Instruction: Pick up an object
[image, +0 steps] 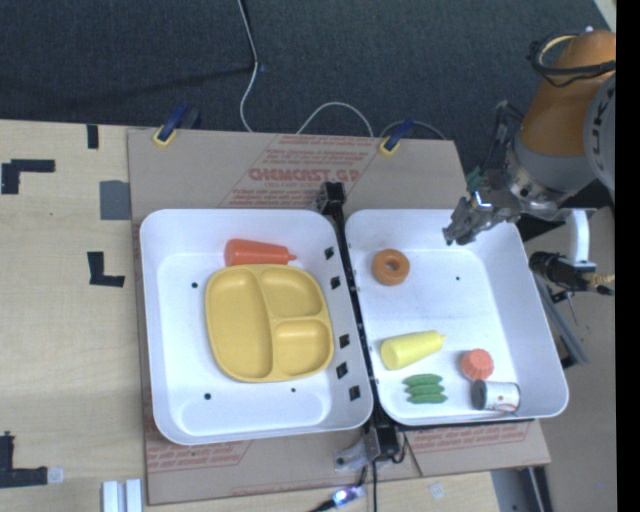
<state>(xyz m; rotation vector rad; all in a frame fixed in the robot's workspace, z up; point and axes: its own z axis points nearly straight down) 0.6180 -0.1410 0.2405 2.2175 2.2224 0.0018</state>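
A grey KUKA arm with an orange band reaches in from the right, its end effector (462, 232) poised over the upper right corner of the right bin (535, 330), carrying nothing. Whether its dark fingers stand apart or closed cannot be told at this size and angle; no object sits between them.

Candidates for the pick all lie in the bins on the table (60, 330). In the right bin, a brown doughnut (391, 267) rests near the upper left, the nearest item to the end effector though still apart from it. Lower down lie a yellow corn-like piece (411, 348), a green pea pod (425, 389) just below it, an orange-red round item (477, 363) to the right, and a small can on its side (497, 397) against the bin's lower right corner. The left bin (160, 330) holds a yellow divided plate (268, 323) with an orange carrot (258, 252) touching or just beside its upper edge.

The task appears to be at its opening stage: the approach, with no grasp yet made and no target clearly chosen. Judging from the layout, the next move calls for travelling left and down over one object, most plausibly the doughnut, which sits alone on bare bin floor, then descending with fingers spread wide enough to straddle it. The clustered items at the lower right would likely demand finer alignment to avoid nudging a neighbour.
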